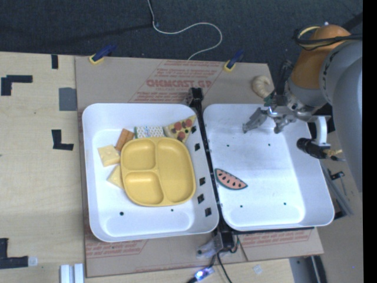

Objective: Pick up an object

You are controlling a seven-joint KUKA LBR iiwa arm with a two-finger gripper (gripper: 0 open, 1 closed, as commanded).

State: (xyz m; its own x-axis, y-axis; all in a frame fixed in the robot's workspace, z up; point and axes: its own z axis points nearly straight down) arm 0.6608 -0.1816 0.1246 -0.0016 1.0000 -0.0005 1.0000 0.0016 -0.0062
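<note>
The left bin (pixel 94 158) holds a yellow divided plate (pixel 158 171) with small food pieces along its upper left. The right bin (pixel 306 208) holds a watermelon slice (pixel 230 180) near its left wall, amid bare floor. The claw (pixel 266 122) hovers at the upper right with fingers spread, holding nothing.

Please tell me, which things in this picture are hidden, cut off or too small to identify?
- Small flat pieces in the left bin: partly under the yellow divided plate, so their full shapes are hidden.
- Patterned pieces behind the plate: too small to identify.
- Gripper over the right bin: blurred, finger state unclear.
- Arm: cut off by the right edge.
</note>
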